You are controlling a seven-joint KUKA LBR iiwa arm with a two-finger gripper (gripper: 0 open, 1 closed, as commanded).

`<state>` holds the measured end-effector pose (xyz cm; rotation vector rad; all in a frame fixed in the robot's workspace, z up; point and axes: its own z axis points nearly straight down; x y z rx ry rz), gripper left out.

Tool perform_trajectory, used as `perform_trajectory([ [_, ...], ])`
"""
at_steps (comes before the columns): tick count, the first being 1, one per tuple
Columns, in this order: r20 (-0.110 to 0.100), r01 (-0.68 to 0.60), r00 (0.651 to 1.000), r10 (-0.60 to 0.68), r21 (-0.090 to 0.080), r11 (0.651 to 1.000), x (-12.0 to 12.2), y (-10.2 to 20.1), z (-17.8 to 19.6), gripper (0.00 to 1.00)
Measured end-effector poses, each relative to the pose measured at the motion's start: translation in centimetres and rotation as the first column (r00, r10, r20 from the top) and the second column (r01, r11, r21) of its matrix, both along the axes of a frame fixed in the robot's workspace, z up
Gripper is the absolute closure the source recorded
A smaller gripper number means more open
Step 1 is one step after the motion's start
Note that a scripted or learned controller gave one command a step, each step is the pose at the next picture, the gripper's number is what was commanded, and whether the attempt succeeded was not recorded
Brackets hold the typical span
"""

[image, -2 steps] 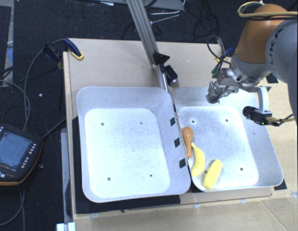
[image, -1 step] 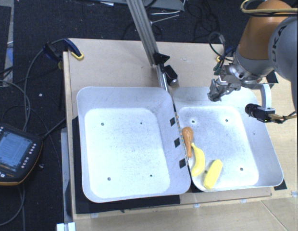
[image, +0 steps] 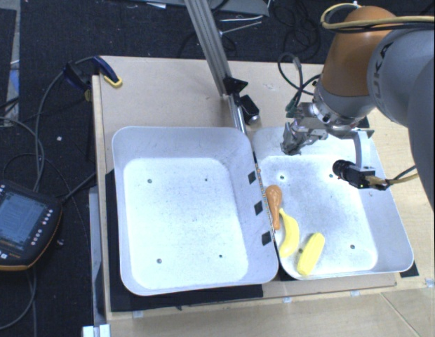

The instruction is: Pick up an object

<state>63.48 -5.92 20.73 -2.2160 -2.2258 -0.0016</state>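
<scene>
Three objects lie in the right bin (image: 358, 209) near its left wall: an orange carrot-shaped piece (image: 273, 201), a curved yellow banana (image: 290, 234) below it, and a stubby yellow block (image: 311, 253) at the front. My gripper (image: 295, 142) hangs over the back left corner of the right bin, well behind the objects, with nothing seen in it. Its fingertips are dark and small against the bin rim.
The left bin (image: 182, 209) lies beside the right one, sharing a middle wall with black clips (image: 259, 206). A slanted metal rail (image: 214, 48) rises behind the bins. A black fitting with a cable (image: 351, 173) sits at the right bin's back. A pendant (image: 17, 223) lies at the far left.
</scene>
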Motion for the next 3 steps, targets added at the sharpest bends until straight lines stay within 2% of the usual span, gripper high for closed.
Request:
perform_trajectory([
  [2,-0.001,0.0,1.0,0.0,0.0,1.0,-4.7,8.6,-0.4,1.0],
  [3,0.0,-0.001,1.0,0.001,0.0,1.0,-5.7,13.7,0.7,1.0],
])
